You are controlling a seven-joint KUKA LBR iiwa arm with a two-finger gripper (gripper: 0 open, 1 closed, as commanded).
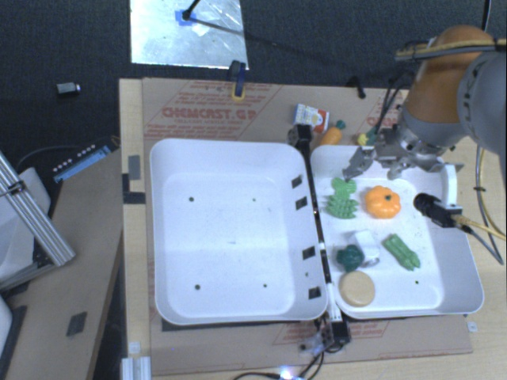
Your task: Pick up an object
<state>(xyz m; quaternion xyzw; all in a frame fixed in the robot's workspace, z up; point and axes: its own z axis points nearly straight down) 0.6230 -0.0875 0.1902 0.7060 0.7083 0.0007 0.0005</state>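
Objects for picking are gathered in the right bin (459,279), which lies beside the left bin (230,236) on the bench. A light green ridged toy (343,200) is placed near the right bin's left wall, and an orange pumpkin-shaped toy (383,202) is set just beside it to the right. Lower down, a small white block (365,240) is seen touching a dark green lump (349,256), with a tan round disc (357,288) near the bin's front edge below them. A green corn-like piece (402,252) is laid at a slant to the right of the white block.

The gripper (372,161) is positioned over the back part of the right bin, above and apart from the green ridged toy and the pumpkin; nothing is seen between its fingers, and whether they are spread or closed cannot be told from this view. The grey arm (444,85) with its orange band is extended in from the right. Behind the bins, an orange carrot-like item (330,136) is left on the bench.
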